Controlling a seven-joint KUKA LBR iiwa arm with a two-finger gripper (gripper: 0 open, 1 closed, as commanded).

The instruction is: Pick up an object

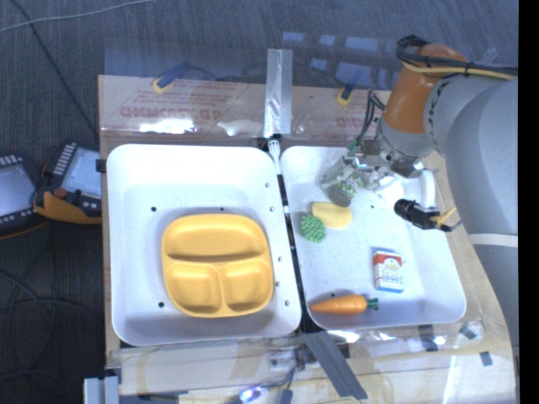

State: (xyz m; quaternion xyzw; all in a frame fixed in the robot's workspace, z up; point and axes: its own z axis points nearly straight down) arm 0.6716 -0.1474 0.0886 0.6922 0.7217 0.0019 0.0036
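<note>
**Pincer low over the yellow piece in the right bin**

The pale yellow toy food piece (332, 215) lies in the far-left part of the right bin (438, 310), touching a green knobbly toy (313, 227) on its left. It looks light, rigid and smooth, so likely slippery; a grip across its narrow width seems safest. The gripper (344, 188) hangs just beyond its far edge, close above; whether it is spread or closed I cannot tell. Nearer lie a small red-and-white box (388, 270) and a toy carrot (340, 305). A yellow divided tray (219, 263) sits in the left bin (135, 183)
</note>
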